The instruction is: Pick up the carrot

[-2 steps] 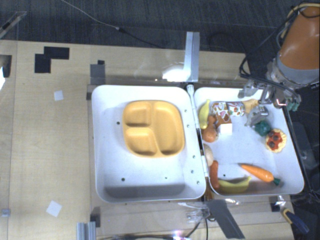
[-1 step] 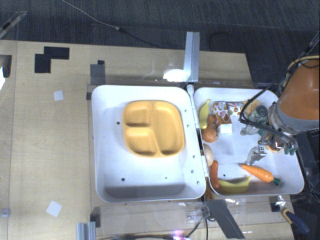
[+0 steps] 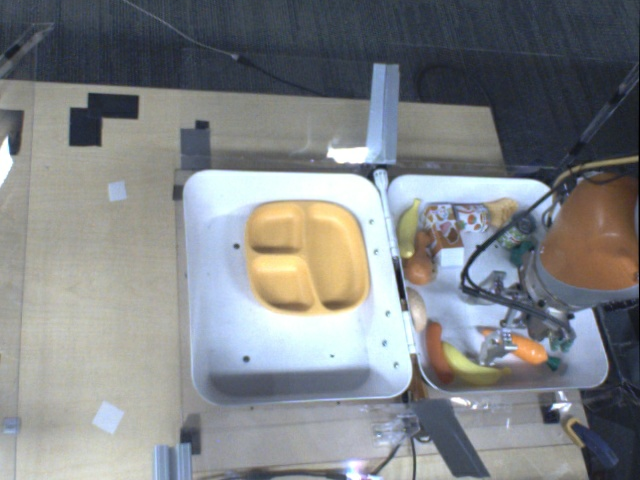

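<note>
The carrot (image 3: 524,348) is lying near the front right corner of the right bin (image 3: 590,373), its orange body pointing left and its green top sitting at the right end. The hand (image 3: 512,330) is hanging directly over it, with dark metal parts and cables crowding the spot, so I cannot tell whether it is open or closed, or whether it is touching the carrot.

Just to the left of the carrot a yellow banana (image 3: 468,365) is curving along the bin's front wall, and a reddish sausage-shaped piece (image 3: 435,346) is lying against the banana's left end. Further back along the divider a second banana (image 3: 408,226), greenish yellow, is leaning near a brown rounded item (image 3: 421,265). A patterned packet (image 3: 452,222) is resting at the back of the bin, with a small tan piece (image 3: 500,209) beside it. A pale rounded thing (image 3: 416,312) by the divider is hard to identify.

The arm's orange band (image 3: 598,236) is covering the right rear part of this bin, hiding whatever is under it.

Two white bins are sitting side by side on the bench (image 3: 90,298). The left bin (image 3: 215,358) is holding one yellow divided plate (image 3: 304,256) with three compartments.
</note>
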Tool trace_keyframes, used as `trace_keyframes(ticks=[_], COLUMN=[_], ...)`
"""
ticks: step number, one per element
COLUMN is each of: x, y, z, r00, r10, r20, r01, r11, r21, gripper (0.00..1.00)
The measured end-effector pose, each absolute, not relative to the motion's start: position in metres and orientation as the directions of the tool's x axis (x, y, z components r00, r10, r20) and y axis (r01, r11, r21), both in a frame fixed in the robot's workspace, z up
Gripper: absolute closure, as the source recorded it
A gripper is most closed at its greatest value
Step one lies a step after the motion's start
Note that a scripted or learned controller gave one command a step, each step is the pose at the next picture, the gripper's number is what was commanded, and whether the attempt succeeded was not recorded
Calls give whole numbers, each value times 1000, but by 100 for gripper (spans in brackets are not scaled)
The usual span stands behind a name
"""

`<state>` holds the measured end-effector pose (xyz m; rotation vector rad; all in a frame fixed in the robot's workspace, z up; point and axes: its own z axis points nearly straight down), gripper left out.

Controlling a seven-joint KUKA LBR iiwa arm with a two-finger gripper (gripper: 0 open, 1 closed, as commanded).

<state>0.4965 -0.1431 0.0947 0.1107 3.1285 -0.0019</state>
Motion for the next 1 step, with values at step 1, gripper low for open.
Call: trace_keyframes(ticks=[1], x=[500], y=[-142], z=[106], r00=[-998], r10=[64], r20=[-21], r01=[65], r11=[998], r21=[-2], gripper=[100])
